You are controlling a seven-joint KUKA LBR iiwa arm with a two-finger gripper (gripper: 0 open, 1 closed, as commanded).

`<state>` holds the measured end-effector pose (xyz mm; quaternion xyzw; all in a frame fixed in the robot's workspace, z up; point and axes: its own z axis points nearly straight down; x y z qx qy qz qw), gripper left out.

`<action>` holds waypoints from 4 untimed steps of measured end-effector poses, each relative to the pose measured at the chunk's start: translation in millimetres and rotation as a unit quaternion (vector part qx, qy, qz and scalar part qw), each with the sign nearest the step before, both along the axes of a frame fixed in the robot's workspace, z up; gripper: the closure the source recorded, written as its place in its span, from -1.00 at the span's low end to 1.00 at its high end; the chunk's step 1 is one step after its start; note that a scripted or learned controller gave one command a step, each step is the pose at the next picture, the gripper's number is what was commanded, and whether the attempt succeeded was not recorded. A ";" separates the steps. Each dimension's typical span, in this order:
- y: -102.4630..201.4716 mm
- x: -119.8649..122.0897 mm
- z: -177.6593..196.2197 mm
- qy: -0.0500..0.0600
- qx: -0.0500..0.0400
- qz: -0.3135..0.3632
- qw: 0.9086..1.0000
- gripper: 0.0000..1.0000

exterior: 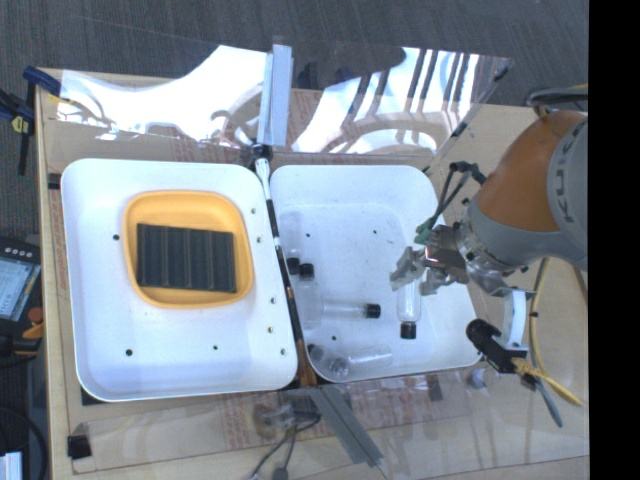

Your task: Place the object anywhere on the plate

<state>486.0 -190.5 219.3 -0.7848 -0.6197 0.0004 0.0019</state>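
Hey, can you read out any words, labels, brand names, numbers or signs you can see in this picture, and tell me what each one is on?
No text can be read in this view.
Small device with a lit blue screen at the bench's left edge: screen content too small and blurred to read.
Grey and orange robot arm: part of a dark marking at the picture's right edge, cut off, not readable.
Yellow plate with a dark ribbed insert, white bins, clear vials with black caps: no markings visible.

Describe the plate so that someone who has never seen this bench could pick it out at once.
Two shallow white bins sit side by side; take the left bin, away from the arm. The plate lies in its upper middle. It is a yellow rounded square with a dark ribbed centre, the one coloured thing there, unlike the small clear black-capped vials in the right bin.
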 end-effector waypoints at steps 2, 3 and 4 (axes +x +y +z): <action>-5.9 -9.4 -26.9 0.000 0.000 0.189 0.982 -1.00; -4.3 -9.0 -35.4 -0.001 0.000 0.386 0.922 -1.00; 8.0 -8.6 -35.8 0.000 0.002 0.494 0.869 -1.00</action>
